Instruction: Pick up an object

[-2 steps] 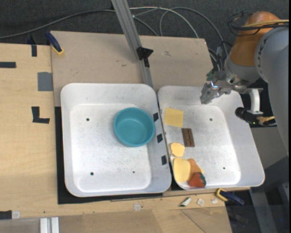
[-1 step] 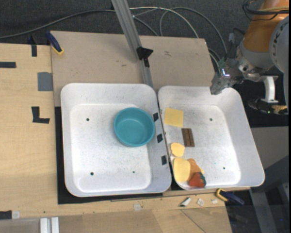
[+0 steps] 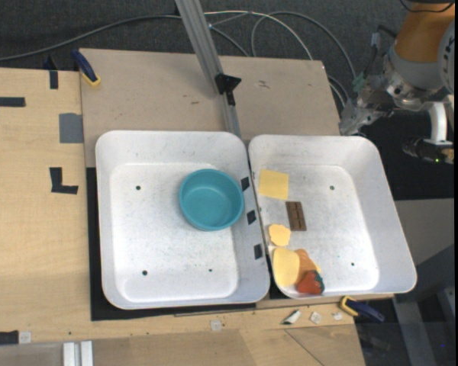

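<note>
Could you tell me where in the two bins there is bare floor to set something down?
The right bin is bare across its right half, from the brown block to its right wall. Its left side is crowded: yellow square, brown block, and a yellow and red pile below. The left bin is bare left of and below the blue bowl.
</note>
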`<move>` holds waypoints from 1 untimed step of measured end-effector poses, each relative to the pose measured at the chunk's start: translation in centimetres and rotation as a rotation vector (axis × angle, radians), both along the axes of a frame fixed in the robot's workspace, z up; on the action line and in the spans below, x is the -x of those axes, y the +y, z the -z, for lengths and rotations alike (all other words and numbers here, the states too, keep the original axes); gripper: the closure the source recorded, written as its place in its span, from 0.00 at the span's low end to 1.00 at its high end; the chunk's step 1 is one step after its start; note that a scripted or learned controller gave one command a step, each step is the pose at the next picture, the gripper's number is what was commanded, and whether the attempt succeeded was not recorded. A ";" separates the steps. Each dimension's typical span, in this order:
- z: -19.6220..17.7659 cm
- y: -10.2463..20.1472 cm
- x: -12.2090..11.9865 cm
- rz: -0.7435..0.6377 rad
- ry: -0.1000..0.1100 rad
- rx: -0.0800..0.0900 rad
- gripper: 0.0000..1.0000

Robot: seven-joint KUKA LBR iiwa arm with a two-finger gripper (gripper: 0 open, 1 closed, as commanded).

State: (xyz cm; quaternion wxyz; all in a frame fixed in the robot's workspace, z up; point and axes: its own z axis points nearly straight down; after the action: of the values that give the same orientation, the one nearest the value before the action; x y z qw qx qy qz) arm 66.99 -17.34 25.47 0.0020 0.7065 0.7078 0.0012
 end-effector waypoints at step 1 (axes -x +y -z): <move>1.2 5.8 1.9 -0.004 0.007 -0.003 1.00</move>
State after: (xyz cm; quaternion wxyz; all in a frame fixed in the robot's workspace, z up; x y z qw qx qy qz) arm 65.09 -11.52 24.31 -0.0013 0.7051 0.7091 -0.0003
